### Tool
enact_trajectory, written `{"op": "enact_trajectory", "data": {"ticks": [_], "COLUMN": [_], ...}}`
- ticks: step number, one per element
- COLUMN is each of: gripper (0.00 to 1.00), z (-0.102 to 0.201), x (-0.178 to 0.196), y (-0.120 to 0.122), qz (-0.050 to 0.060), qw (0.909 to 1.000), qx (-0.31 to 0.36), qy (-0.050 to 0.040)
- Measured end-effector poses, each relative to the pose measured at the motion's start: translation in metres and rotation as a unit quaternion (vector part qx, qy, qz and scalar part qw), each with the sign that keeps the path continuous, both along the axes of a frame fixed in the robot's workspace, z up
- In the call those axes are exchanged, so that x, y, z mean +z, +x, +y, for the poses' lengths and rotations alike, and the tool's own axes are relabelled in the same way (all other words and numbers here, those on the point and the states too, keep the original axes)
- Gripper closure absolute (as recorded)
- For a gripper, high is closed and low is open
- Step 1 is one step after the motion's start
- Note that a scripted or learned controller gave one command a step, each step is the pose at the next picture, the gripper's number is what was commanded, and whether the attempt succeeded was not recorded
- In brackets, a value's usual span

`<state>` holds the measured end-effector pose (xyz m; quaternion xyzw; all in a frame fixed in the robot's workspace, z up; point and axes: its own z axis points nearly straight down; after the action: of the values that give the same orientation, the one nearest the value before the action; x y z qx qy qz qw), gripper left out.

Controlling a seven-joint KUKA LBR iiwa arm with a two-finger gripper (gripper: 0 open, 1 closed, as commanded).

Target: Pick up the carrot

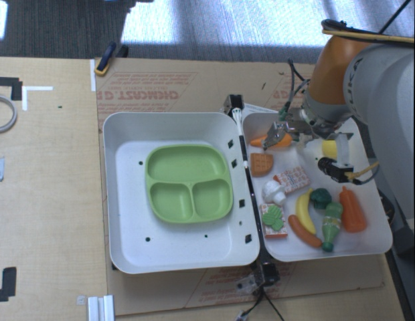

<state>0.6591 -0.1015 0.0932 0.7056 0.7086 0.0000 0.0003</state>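
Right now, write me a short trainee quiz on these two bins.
1. True or false: the green divided plate lies in the left bin.
2. The carrot lies: A) on the plate B) in the right bin C) on the bare bench.
3. Fill in: the plate has ___ compartments.
Key: 1 true; 2 B; 3 three.

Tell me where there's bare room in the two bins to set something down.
Left bin: a bare white floor rings the green tray, widest along its near and left sides. Right bin: crowded. Waffle, banana, sausage and carrot pack it, and the tool sits at its far end.
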Motion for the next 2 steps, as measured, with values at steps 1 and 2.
{"op": "enact_trajectory", "data": {"ticks": [1,2], "gripper": [0.00,0.00], "z": [-0.100,-0.054], "x": [-0.001,-0.001], "y": [0.000,0.000], "qz": [0.001,0.001], "qw": [0.9955,0.9912], "qx": [0.095,-0.133], "qy": [-0.0004,0.0001]}}
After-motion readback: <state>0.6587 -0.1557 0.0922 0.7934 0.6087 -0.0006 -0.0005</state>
